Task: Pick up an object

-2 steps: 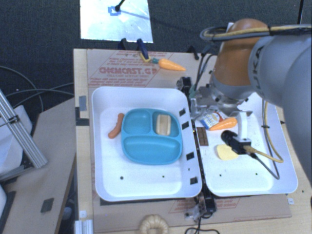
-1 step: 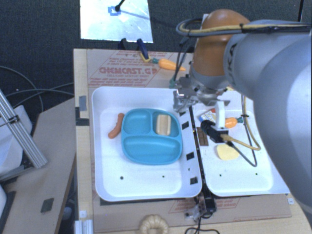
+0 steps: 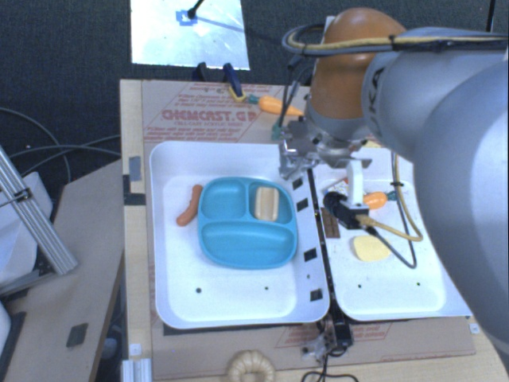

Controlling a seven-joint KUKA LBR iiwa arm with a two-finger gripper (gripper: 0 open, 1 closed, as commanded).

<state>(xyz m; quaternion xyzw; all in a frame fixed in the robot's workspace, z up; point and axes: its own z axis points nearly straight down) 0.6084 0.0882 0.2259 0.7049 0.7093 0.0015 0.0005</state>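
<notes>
Blue plate sits in the left bin near the hand, whose grip I cannot tell.

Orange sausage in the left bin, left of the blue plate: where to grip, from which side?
Mid-length on the sausage, from straight above, closing across its thin width. It lies flat and slightly curved on the left bin floor; the blue plate crowds its upper end.

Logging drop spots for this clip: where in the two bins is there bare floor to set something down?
Left bin: a bare strip along its front wall, before the blue plate, and the back-left corner behind the orange sausage. Right bin: bare floor in front of the yellow piece. Crowded: the right bin's back, where the gripper hangs near the divider.
</notes>
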